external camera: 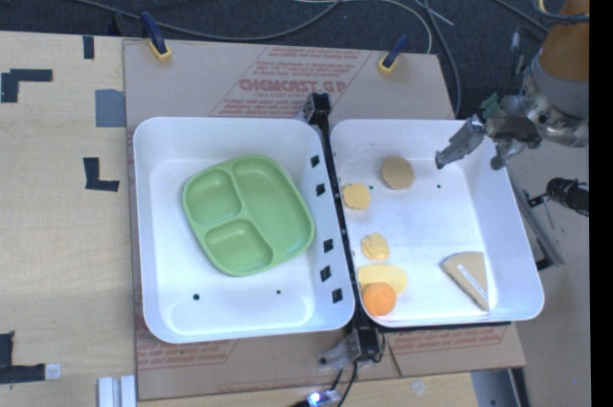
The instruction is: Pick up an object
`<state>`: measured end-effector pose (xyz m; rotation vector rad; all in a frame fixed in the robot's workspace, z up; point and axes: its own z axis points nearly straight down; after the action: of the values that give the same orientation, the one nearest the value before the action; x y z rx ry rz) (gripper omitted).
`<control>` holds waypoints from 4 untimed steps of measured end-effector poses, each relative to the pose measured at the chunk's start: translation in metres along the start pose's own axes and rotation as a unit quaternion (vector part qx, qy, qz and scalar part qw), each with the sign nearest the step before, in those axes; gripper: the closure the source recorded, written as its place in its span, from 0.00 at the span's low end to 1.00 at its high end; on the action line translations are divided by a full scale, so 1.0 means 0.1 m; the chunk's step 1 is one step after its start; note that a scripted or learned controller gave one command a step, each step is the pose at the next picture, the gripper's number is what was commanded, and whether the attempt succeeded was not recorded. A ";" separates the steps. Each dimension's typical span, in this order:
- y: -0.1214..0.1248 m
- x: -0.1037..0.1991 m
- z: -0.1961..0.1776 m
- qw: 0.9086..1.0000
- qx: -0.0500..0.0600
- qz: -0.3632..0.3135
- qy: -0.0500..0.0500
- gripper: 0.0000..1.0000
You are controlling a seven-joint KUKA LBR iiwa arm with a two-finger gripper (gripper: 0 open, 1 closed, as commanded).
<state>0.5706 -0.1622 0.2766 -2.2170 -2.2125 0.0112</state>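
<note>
The right bin (498, 204) holds several food pieces: a tan round cookie (397, 172), a small yellow piece (356, 196), another yellow piece (375, 247), a yellow slice (384, 278) with an orange ball (380, 300) against it, and a tan wedge (467, 279) at the front right. My gripper (476, 146) hangs over the bin's back right corner, to the right of the cookie. Its two dark fingers are spread apart with nothing between them.
The left bin (153, 233) holds a green divided plate (249, 214). A black divider (329, 204) runs between the bins. Cables lie on the dark floor behind the bench, and two clamps (156, 41) hold the cardboard sheet.
</note>
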 end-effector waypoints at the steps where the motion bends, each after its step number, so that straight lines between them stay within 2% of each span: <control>1: 0.02 0.00 -0.06 1.000 -0.005 -0.002 -0.001 0.00; 2: -0.02 -0.09 0.45 1.000 -0.003 -0.001 -0.001 0.00; 4: 0.06 -0.19 1.64 1.000 -0.003 -0.001 -0.001 0.00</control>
<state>0.5745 -0.1810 0.1122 -2.2178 -2.2188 0.0075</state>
